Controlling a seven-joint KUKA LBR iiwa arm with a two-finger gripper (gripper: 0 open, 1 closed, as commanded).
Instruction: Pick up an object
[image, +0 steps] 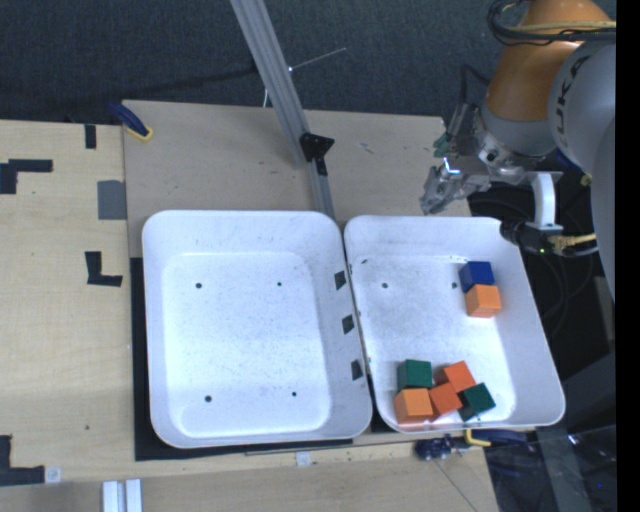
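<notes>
Gripper (440, 195) sits above the bench just past the far rim of the right bin (527, 300), near that bin's far-middle edge; nothing between its fingers, and their opening can't be told from this angle. Blocks all lie inside the right bin: blue block (477, 273) touching an orange block (484, 300) by the bin's right wall, well apart from the gripper. Near-side cluster in the same bin: green block (414, 374), orange blocks (413, 404) and (452, 385), dark green block (477, 400), packed together. Left bin (160, 300) sits alongside the right bin, rims touching.
</notes>
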